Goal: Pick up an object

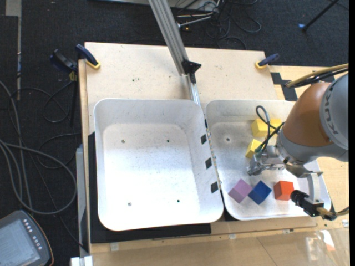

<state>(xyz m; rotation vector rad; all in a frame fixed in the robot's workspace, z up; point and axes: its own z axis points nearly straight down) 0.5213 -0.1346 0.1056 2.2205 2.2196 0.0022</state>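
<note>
While cables (pixel 33 148) sprawl over dark carpet (pixel 44 15), two white bins (pixel 111 148) sit on a speckled bench (pixel 144 71); finger state unclear.

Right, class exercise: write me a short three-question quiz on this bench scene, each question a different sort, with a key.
1. True or false: the purple block lies in the left bin.
2. Which block sits between the purple one and the orange block? A) green B) blue C) white
3. Fill in: the gripper is right beside a ____ block, in the right bin.

Key: 1 false. 2 B, the blue block. 3 yellow; the lower yellow block, with the upper yellow block behind it.
</note>
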